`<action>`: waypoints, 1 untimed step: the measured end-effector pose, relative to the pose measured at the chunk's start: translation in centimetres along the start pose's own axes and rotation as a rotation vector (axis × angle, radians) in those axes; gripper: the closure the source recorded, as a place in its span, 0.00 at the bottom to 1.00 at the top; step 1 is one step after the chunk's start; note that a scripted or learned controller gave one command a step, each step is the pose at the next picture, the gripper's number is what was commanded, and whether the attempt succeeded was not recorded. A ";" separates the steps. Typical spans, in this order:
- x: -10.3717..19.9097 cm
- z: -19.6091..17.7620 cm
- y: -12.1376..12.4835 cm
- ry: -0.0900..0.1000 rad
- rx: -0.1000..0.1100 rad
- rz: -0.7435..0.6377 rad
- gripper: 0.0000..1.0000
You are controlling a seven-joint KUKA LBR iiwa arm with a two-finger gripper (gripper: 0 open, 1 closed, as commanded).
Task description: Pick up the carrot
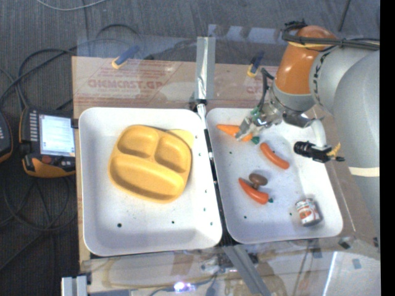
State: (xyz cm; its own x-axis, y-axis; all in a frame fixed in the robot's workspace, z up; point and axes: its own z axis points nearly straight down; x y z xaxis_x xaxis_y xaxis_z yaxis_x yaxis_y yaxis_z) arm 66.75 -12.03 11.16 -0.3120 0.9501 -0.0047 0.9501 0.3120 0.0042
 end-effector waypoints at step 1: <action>7.7 -6.8 2.7 0.006 0.011 0.207 1.00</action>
